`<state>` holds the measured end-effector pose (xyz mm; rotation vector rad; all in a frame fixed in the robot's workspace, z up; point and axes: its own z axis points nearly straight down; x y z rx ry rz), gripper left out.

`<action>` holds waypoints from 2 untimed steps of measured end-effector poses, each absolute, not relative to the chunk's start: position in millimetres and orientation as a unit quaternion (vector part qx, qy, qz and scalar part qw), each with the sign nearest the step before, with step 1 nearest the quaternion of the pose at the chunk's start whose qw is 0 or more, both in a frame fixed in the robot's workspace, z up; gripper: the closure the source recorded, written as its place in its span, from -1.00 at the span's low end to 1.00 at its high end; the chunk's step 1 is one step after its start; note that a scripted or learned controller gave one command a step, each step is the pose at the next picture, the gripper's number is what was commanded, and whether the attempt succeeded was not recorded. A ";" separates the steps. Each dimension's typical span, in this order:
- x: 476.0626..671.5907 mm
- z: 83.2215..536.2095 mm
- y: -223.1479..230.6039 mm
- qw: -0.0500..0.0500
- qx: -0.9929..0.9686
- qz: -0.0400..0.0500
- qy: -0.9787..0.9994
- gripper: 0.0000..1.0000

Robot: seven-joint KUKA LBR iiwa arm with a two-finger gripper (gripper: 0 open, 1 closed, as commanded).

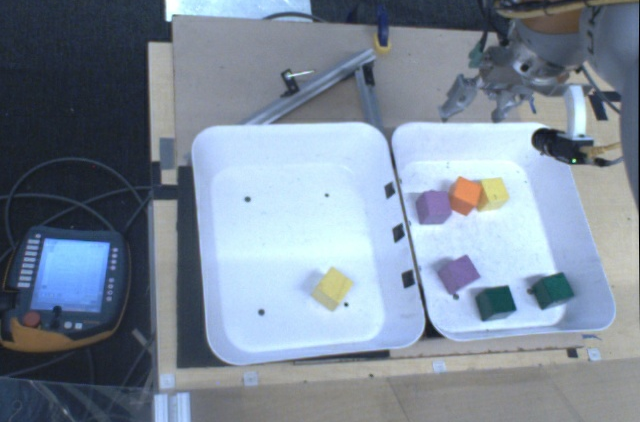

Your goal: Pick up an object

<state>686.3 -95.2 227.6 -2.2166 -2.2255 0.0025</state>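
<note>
A grey robot arm with an orange band enters from the upper right of the frame. Its gripper [478, 102] hangs just above the upper rim of the right-hand white bin [590, 240], over the brown bench [420, 60], with its two fingers spread apart and nothing between them.

The blocks lie lower in the frame than the gripper. In the upper middle of the right bin, three blocks sit in a touching row: a purple block [433, 207] on the left, an orange block [465, 195] in the middle, and a yellow block [492, 193] on the right. These are the nearest to the gripper, directly below it in the picture. Farther down, a second purple block [458, 273] sits near the bin's lower left, with two dark green blocks [494, 302] and [551, 290] toward the lower right.

The left-hand white bin [215, 210] holds one yellow block [332, 288] in its lower middle, well apart from the gripper.

A handheld control pendant [65, 285] lies at the lower left of the frame.
</note>
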 end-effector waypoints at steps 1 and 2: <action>685.0 176.7 -105.8 0.001 -0.707 0.002 -0.708 -1.00; 684.7 133.2 -112.7 0.000 -0.706 0.001 -0.708 -1.00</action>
